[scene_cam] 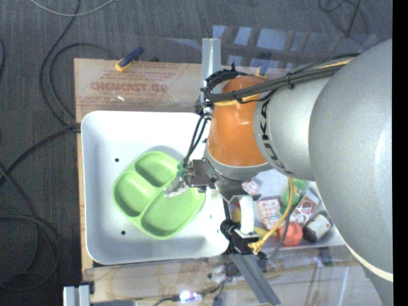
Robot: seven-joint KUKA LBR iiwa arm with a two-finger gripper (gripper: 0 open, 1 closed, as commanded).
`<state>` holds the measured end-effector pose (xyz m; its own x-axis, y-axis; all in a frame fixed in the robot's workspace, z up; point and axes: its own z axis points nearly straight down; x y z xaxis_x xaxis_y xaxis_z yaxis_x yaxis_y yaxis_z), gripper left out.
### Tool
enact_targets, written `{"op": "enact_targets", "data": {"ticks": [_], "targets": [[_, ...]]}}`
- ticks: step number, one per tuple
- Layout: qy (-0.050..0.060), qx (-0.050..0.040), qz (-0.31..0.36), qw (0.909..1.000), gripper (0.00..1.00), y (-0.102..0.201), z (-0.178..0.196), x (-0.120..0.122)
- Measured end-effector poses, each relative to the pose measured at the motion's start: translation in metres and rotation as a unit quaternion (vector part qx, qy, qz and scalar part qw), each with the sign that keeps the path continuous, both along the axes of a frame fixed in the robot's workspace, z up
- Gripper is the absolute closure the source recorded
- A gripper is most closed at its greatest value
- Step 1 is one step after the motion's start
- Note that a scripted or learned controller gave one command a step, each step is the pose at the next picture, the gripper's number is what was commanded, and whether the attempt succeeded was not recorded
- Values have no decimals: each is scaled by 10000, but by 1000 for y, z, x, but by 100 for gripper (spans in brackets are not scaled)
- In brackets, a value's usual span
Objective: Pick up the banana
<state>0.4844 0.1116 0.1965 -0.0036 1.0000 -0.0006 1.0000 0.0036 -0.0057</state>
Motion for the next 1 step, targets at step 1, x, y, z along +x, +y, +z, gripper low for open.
{"op": "enact_targets", "data": {"ticks": [1], "targets": [[2, 5, -713, 9975, 0, -14, -14, -2]]}}
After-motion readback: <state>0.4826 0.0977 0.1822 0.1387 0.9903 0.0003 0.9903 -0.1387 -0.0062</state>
